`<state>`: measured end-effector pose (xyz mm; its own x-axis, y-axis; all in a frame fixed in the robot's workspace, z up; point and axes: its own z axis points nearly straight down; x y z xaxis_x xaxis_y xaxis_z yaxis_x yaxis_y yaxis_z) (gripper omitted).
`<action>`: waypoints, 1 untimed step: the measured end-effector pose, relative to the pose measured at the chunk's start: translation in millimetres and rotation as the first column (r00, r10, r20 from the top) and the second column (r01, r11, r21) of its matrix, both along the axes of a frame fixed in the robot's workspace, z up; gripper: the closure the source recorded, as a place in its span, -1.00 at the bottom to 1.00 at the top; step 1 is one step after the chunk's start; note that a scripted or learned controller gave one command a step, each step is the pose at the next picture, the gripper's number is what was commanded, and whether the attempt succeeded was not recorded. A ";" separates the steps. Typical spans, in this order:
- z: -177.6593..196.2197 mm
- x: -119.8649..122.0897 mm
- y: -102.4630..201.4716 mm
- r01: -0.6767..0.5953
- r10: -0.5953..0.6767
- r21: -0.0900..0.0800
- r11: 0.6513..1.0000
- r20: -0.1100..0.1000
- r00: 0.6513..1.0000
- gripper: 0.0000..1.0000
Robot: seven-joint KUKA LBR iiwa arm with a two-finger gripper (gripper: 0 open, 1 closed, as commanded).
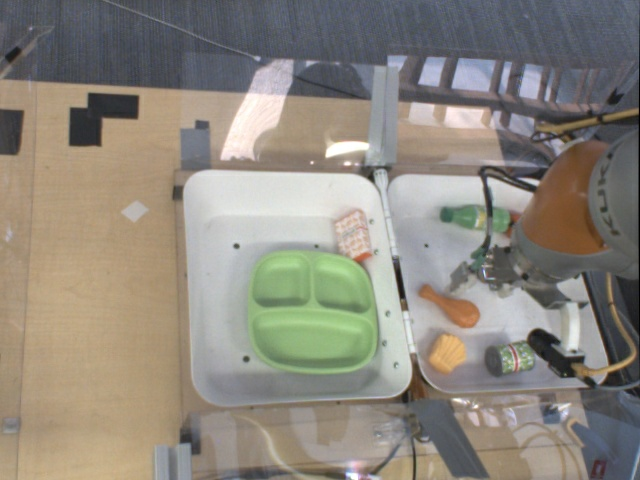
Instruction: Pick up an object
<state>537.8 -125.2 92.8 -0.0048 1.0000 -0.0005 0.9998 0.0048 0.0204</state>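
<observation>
Gripper (pixel 472 271) is hovering low in the right bin (pixel 420 193), fingers looking spread and pinching nothing. Nearest target: the orange drumstick (pixel 452 307), lying just below the gripper and touching nothing. Its long axis is running diagonally, thin end pointing up-left, fat end down-right toward the yellow corn piece (pixel 447 351). Risk, as I judge it: fingers closing along that axis rather than across could be skidding off the rounded end.
</observation>
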 end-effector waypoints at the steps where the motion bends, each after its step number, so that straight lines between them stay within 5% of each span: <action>1: 0.9 -36.9 20.2 0.005 -0.005 -0.003 1.000 0.006 1.000 -1.00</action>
<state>500.8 -105.0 93.7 -0.0003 1.0000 -0.0040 0.9997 0.0004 0.0264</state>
